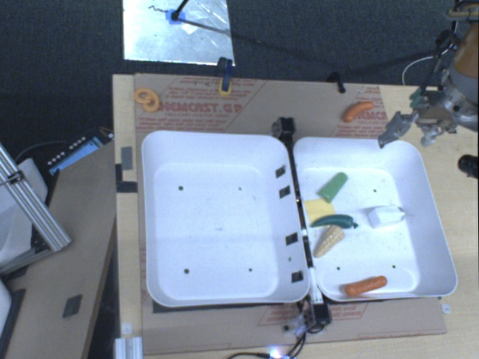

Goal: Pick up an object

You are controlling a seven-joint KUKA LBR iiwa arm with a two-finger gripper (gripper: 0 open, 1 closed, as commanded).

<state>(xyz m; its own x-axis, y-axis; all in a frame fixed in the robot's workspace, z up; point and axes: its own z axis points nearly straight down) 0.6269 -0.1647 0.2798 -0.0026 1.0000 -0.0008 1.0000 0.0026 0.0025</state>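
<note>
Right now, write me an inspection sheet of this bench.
Surface: bench bears left bin and right bin side by side.
Job's things: in the right bin, green block, yellow piece, dark green pepper, corn cob, white object, orange sausage.
Clutter: pretzel, second sausage, and clamp on the bench outside the bins.
Grippers: gripper above the right bin's far right corner, open, holding nothing.
Cables: cable across the floor behind the bench.
Surroundings: shiny sheet on dark carpet.
</note>
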